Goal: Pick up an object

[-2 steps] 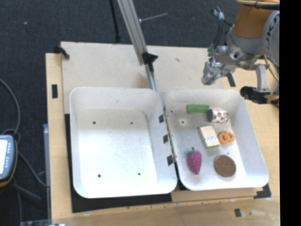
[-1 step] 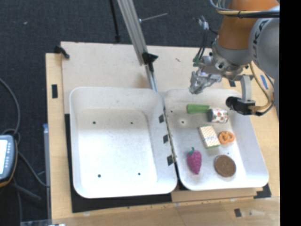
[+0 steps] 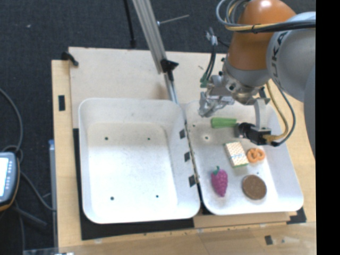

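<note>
Dark carpet all around, a plywood bench [image 3: 117,73] in the middle of it, and two shallow white bins sitting side by side on top. All the action is in the right bin [image 3: 284,166]. The closest candidate for a pick is the green cylinder [image 3: 223,122], lying flat near the back of that bin, just beside and a touch below the gripper [image 3: 208,106]. Further forward there's a small tan block [image 3: 235,154] touching or almost touching an orange piece [image 3: 256,155], then a magenta berry-looking thing [image 3: 219,181] and a brown disc [image 3: 254,187] near the front wall. The left bin [image 3: 127,158] has nothing to go for. The gripper hangs over the back-left corner of the right bin with nothing visibly between its fingers; whether they're spread or pressed together honestly can't be told from this angle, too much clutter around the wrist. To do this step well, the arm probably wants to shift a bit toward the cylinder, turn so the fingers straddle its short width rather than its length, and come straight down. The main risk looks like rolling: a round thing on a slick bin floor can squirt away if one finger touches first.
</note>
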Action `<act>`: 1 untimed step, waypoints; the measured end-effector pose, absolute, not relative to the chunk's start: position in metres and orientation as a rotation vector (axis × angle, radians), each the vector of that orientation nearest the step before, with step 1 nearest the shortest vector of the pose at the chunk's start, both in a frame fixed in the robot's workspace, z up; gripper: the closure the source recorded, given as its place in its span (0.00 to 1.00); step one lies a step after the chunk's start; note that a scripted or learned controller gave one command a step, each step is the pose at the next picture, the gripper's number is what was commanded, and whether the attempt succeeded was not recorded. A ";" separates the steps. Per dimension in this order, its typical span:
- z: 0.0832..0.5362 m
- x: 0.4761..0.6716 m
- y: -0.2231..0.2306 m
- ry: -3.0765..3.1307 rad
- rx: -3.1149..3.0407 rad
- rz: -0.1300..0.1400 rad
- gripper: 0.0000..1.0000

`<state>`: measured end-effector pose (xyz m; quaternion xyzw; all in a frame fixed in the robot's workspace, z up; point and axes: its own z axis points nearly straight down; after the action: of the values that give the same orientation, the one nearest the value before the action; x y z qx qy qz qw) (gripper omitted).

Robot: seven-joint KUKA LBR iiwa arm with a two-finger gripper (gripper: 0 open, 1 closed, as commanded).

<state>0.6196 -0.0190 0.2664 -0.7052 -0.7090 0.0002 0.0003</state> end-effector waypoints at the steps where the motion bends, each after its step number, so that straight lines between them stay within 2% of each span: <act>1: 0.251 0.607 0.030 -2.227 -2.214 0.001 1.00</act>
<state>0.6072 0.0301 0.2512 -0.7051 -0.7091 0.0003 0.0004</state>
